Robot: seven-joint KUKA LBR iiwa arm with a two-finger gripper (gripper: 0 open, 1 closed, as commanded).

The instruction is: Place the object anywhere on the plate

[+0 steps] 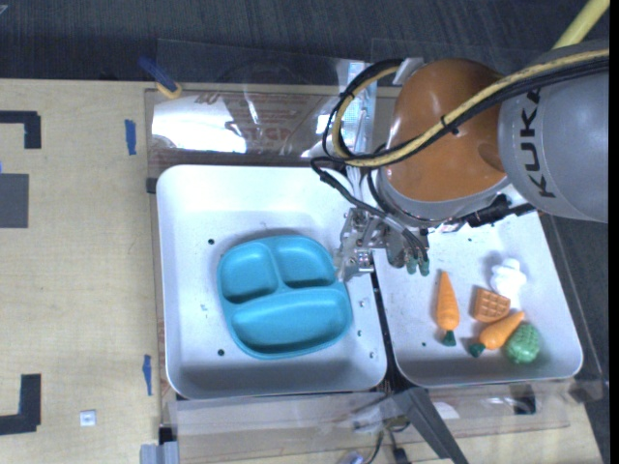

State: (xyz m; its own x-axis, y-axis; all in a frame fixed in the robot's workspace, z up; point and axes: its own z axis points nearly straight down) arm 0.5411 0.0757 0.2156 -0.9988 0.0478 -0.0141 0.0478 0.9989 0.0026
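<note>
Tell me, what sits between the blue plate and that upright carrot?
In the camera view, the pincer hangs between the blue plate and the carrot, above the two bins' adjoining walls.

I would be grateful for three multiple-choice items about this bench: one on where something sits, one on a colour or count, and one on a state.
1. Where is the blue plate?
A. in the left bin
B. in the right bin
C. on the wooden bench outside the bins

2. How many compartments does the plate have?
A. one
B. three
C. five

3. What does the plate carry?
A. a carrot
B. the waffle piece
C. nothing

Key: 1 A, the plate lies in the left bin. 2 B, ridges split it into two small sections above one large one. 3 C, the toy foods, including an upright carrot, lie in the right bin, while the end effector hovers at the divide between the bins.
</note>
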